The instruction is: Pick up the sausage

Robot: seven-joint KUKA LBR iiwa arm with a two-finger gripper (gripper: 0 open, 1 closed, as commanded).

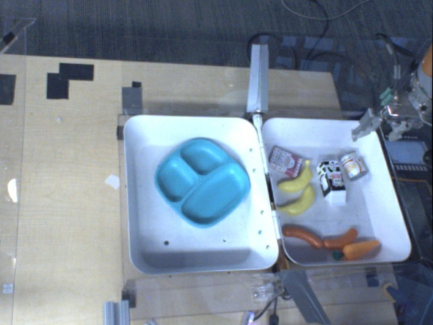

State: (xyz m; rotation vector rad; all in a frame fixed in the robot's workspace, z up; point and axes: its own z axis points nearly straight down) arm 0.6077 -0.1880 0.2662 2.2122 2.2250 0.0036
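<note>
The sausage (303,236) is a long reddish-brown piece lying flat near the front wall of the right bin (385,181), left of centre. Its right end touches a shorter orange-red piece (342,239). My gripper (380,122) hangs over the bin's far right corner, well away from the sausage. It is open, with nothing between its fingers.
An orange carrot-like piece (362,249) lies by the front right corner. Two yellow bananas (299,191), a pink packet (284,160), a black-and-white carton (331,179) and a small can (352,166) sit mid-bin. The left bin (145,242) holds a blue divided plate (203,180).
</note>
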